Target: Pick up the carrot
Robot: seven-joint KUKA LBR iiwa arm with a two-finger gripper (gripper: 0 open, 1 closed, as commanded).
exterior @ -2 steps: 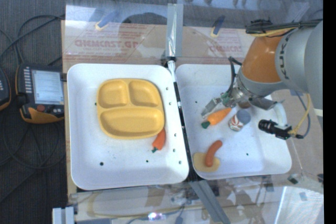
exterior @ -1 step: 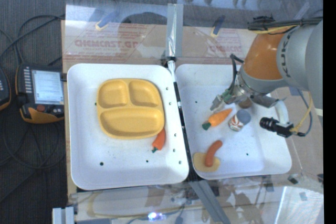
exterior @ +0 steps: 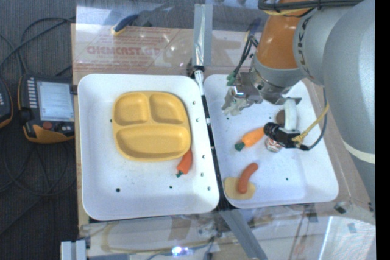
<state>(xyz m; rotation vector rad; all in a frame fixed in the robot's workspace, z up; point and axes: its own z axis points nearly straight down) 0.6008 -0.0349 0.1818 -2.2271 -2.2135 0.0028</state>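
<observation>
At the far left, the left bin holds a yellow divided plate. Just off the plate's lower right corner lies a small red-orange piece with a dark green end. We take it for a pepper or some other toy vegetable rather than our target, though we cannot be sure.

Across the ridge where the two bins meet, the tool hangs over the upper left part of the right bin, near its left wall. We cannot tell whether it is released or clenched, and we see nothing carried in it.

The carrot lies flat on the right bin's floor, near the tool but apart from it, toward the front and a little to the right. Its green top points down-left and its orange body slants up to the right. Closer to the front rim, a sausage rests with one end on a pale round slice, apart from the carrot. The grey arm with its orange band comes in from the right.

We judge the task to be in its approach step: the carrot is not yet lifted or touched. The next move calls for bringing the tool forward over the carrot's middle. It should then be turned to close across the narrow width, not along the slant, before it goes down to the floor.
</observation>
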